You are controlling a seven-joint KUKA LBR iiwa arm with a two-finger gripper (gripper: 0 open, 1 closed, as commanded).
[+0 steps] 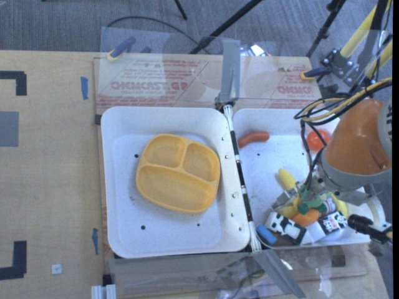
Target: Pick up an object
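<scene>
Gripper [305, 199] is down low in the right bin [265, 167], right over a heap of small toys [302, 220]. I cannot tell if it is open or shut, or if it has a toy. A red hot dog [252, 138] lies apart, near the bin's top. A yellow plate [178, 172] sits in the left bin [118, 185].
</scene>
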